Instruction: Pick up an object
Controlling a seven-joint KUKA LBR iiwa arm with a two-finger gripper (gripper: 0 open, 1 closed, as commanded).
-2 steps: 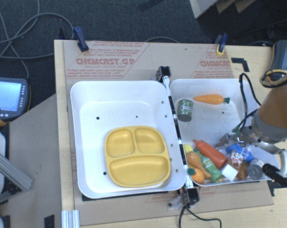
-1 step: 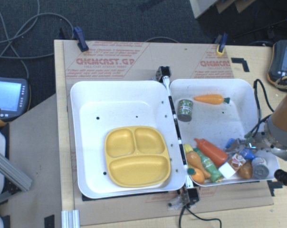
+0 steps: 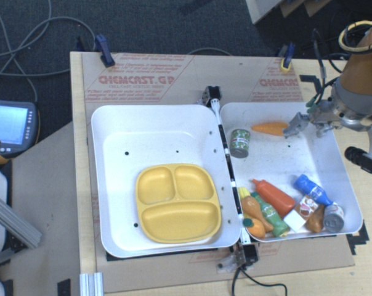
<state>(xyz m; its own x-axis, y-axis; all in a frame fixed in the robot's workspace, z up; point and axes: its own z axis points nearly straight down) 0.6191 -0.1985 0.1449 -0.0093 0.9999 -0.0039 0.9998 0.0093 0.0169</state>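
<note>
Tool (image 3: pixel 295 127): at the right bin's (image 3: pixel 352 184) far edge, open or shut I cannot tell | Toy carrot (image 3: pixel 270 128): just beside the tool, near that far edge | Risk: carrot is round and may roll away if the tool bumps it

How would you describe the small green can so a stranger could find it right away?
Look in the right-hand white bin, at its left wall near the far end. The green can lies there alone, beside the orange carrot and apart from the toys piled at the near end.
</note>
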